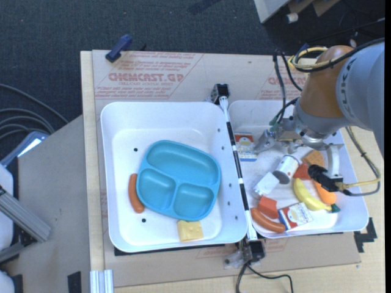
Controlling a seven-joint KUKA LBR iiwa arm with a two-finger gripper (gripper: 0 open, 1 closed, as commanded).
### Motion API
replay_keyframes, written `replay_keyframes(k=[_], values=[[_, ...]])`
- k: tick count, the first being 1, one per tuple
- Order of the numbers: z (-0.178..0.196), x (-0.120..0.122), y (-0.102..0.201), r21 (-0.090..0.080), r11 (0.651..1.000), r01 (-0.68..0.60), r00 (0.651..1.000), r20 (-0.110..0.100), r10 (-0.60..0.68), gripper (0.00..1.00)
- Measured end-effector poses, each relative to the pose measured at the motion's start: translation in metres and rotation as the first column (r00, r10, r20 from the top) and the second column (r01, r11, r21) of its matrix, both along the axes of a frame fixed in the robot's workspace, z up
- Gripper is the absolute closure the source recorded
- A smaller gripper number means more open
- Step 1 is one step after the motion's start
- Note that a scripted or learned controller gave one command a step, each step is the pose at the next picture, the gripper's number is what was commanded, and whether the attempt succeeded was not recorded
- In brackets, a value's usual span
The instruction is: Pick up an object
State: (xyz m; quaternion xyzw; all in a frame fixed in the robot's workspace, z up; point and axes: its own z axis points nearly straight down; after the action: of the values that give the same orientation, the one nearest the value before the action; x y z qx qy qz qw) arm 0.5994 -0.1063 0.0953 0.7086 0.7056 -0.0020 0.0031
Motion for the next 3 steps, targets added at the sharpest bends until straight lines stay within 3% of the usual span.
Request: replay_keyframes(k=[1,2,3], values=[[-0.011,0.041,-0.036,0.006,1.0,-0.004,1.0,-0.001,0.004,0.0],[0.0,0.042,-0.035,0.006,1.0,-0.004,1.0,0.001,0.004,1.0],[0.0,0.042,-0.035,0.006,1.0,-0.004,1.0,0.001,0.004,0.0]])
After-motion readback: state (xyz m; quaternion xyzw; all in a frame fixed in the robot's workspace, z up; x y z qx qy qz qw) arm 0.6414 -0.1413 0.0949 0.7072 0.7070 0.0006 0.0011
